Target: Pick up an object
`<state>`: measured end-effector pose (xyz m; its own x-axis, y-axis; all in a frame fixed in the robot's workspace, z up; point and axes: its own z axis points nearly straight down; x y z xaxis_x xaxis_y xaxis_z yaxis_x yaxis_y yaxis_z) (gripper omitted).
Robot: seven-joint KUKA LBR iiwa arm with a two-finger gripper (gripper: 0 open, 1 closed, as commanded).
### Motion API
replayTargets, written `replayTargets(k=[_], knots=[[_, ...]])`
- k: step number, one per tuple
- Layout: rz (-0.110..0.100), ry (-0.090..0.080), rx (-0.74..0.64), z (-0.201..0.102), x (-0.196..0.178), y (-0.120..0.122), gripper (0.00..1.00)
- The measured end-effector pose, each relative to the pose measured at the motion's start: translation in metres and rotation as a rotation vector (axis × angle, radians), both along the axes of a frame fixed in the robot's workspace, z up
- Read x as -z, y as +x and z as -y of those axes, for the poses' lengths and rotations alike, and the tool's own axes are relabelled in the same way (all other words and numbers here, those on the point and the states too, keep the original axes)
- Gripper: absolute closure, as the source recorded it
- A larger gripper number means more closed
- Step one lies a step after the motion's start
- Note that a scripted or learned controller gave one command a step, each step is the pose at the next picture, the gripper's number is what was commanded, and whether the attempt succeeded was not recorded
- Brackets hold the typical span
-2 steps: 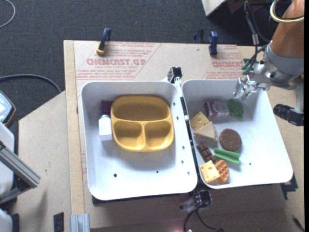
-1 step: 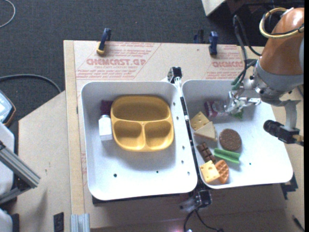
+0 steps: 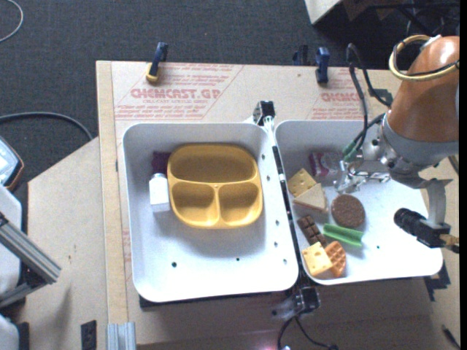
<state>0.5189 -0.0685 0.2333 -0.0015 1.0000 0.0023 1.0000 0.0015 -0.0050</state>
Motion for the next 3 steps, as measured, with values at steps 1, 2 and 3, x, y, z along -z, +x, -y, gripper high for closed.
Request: replayTargets(k=[1,2,3], knots=[[0.000,-0.001,0.003,0.009,0.018,-0.008,1.00],[0.009,-0.003,0.000,0.002,-0.001,-0.002,1.00],[0.004,-0.003,0.002,0.008,0.007,0.001,1.00]])
